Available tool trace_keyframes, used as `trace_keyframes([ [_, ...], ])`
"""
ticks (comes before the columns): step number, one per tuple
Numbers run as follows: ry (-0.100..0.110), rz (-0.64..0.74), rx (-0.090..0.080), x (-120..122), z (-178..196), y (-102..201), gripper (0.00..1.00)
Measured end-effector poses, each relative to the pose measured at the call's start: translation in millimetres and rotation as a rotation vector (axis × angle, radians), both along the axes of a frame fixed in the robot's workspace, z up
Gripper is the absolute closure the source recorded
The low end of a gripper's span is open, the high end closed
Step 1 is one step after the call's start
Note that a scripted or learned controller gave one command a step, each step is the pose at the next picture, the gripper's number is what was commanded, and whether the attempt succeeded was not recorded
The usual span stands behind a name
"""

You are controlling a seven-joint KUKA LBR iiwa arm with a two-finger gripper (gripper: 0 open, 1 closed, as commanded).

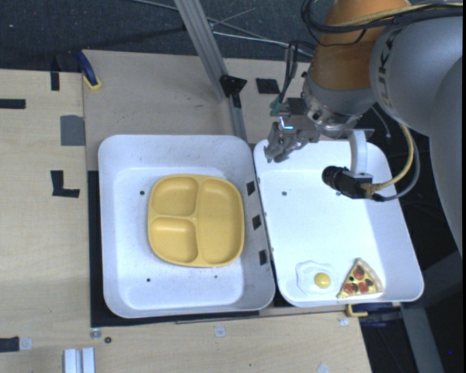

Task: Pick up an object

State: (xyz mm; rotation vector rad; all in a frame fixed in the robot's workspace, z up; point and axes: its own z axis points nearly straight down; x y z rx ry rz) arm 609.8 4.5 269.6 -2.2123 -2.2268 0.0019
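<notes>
We see the claw (278, 151) over the right bin's (334, 224) far-left corner (grip state unclear), fried egg (314, 277) and pizza slice (361, 280) at its near edge, yellow plate (196, 220) in the left bin (124, 208).

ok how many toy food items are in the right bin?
2. Fried egg and pizza slice, side by side at the near edge of the right bin. The arm covers the far corner, so more could be hidden.

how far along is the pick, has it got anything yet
Nothing looks picked yet. The egg and pizza slice lie at the right bin's near edge, the yellow plate in the left bin. The claw hangs over the right bin's far corner. Reaching and grasping remain.
</notes>
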Motion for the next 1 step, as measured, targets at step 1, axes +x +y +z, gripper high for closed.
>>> trace_keyframes([
  [1, 0.001, -0.002, -0.002, -4.7, -25.2, 49.8, 1.0],
])
